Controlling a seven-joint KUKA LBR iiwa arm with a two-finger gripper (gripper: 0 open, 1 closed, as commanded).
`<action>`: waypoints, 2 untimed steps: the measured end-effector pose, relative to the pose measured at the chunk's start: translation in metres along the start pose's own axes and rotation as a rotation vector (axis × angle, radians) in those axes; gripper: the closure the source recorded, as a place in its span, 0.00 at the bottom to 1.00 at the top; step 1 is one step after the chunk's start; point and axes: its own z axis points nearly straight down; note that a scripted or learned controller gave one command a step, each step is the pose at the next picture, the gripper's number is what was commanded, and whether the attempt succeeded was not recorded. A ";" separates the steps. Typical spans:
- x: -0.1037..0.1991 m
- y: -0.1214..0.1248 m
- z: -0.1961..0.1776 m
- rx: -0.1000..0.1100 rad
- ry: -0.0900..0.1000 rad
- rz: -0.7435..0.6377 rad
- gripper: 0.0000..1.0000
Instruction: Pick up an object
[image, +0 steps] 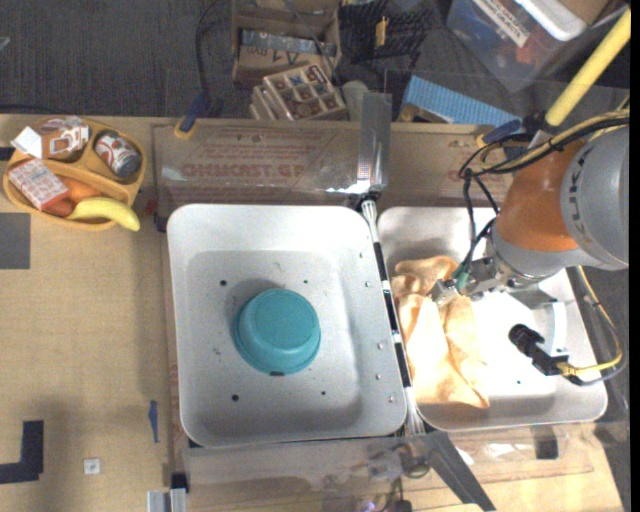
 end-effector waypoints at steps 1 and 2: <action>0.033 0.040 -0.120 0.005 0.002 -0.167 0.00; -0.020 0.030 -0.009 0.006 0.002 -0.117 0.00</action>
